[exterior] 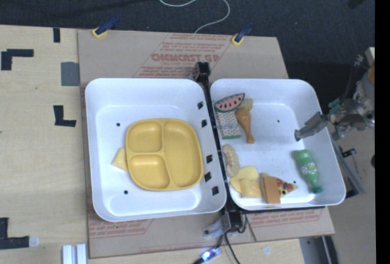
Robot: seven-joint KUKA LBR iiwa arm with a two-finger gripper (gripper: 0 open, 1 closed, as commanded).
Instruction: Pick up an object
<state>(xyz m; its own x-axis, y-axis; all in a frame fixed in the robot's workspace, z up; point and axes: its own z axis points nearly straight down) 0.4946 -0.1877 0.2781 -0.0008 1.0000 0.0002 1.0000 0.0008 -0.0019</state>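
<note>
Holding toy foods, the right bin (304, 93) faces a tray-filled left bin (97, 98); the hand's (304, 130) grip seems unreadable.

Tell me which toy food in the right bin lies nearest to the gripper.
The green bottle, by the right wall of the right bin, just below the gripper. The chicken leg, watermelon slice and pizza slice lie farther off.

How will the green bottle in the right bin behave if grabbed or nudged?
The green bottle lies on its side near the right bin wall; its rounded body will probably roll when pushed. It looks like smooth plastic, so possibly slippery across the width. Likely light and rigid, a toy-like item.
</note>
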